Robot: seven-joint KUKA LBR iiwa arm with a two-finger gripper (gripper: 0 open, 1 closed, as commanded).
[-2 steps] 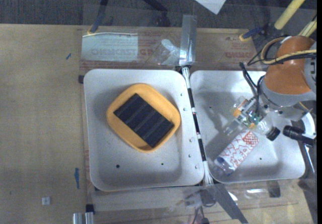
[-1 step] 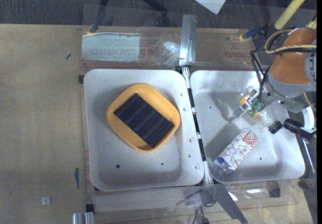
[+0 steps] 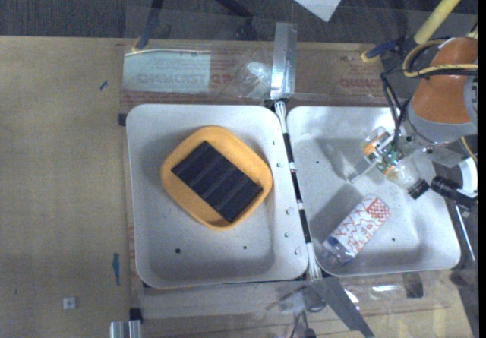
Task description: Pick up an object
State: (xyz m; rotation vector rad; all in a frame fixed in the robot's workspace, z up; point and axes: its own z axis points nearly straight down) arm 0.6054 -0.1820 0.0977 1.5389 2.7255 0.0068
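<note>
while you look down from the camera view, count two white bins: the left bin [image 3: 144, 253] holds one orange dish with a dark ridged insert [image 3: 216, 177], the right bin [image 3: 433, 245] one red-and-white patterned tube [image 3: 357, 229]. your gripper [image 3: 383, 153] hovers over the right bin's upper part, above the tube; its state you cannot tell.

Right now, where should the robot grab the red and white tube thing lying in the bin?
Probably across the middle of the red-and-white tube, coming straight down. It lies flat and slanted in the right bin, so the gripper should close across its narrow width, not its length.
</note>
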